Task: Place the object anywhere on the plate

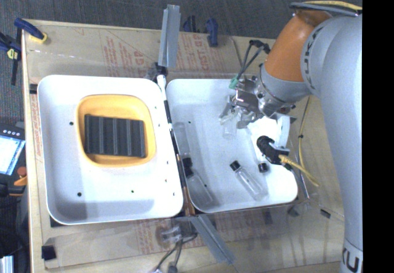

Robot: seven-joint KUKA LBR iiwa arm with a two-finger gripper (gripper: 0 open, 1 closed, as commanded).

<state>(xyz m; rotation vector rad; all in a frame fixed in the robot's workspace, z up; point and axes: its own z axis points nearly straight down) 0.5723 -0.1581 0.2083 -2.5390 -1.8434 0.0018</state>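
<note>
Below the claw, a little to its right: the vial (246,180), clear with a black cap, lies flat on the floor of the right bin (203,96). You can see it sits apart from the claw, its cap end turned toward the upper left.
Claw (236,114): it hangs over the upper middle of the right bin, reaching in from the right. You cannot tell whether it is open or closed.
Lower right of the claw: a small black bit (263,167) sits just beside the vial, on the bin floor.
Lower left of the claw: a second vial (202,191), also clear, lies near the bin's left wall.
Left of the claw: a clear tube (178,136) lies along that same wall.
Far left of the claw: the plate (92,105), yellow, sits in the left bin (55,191), well apart from the vial.
On the plate: you see a dark ribbed block (116,136) covering most of its middle.
</note>
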